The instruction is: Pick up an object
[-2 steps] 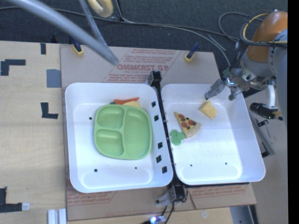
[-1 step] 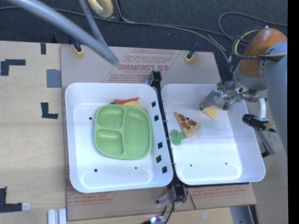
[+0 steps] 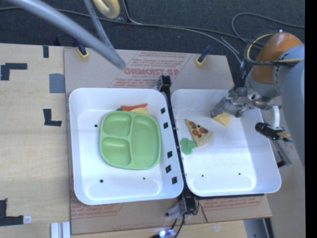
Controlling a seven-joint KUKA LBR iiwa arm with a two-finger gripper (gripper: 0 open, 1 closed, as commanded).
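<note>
Green divided plate, left bin

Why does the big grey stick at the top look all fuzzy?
In the camera view, the grey pole sits close to the lens, so it is out of focus; the green plate and pizza slice look sharper; light falls evenly, with soft shadows along the white bin rims.

My bins look smooth, matt white plastic. The green tray looks slightly glossy plastic. Beneath lies matt brown cardboard on pale wood bench.
</note>
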